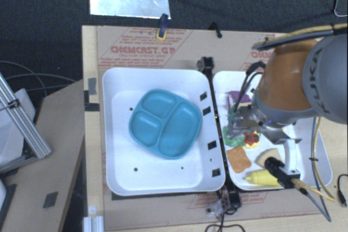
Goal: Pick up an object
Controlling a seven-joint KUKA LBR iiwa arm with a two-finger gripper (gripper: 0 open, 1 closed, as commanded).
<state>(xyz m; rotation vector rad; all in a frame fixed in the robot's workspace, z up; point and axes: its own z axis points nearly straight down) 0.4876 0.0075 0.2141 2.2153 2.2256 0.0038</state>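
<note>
1. camera view: we see the gripper (237,126) low in the right bin (325,171); we cannot tell its state.
2. toy food crowds it: orange slice (238,159), yellow piece (261,177).
3. left bin (117,81) holds a blue tray (165,123).

Red print reading "CHEMCAST GP" runs across the brown protective sheet (145,47) covering the counter, above the left bin; smaller red lines beneath it are too small to read. Similar red print on the sheet below the bins is unreadable. Dark letters "KUKA", seen sideways and partly cut off, stand on the grey arm (325,80).
</note>
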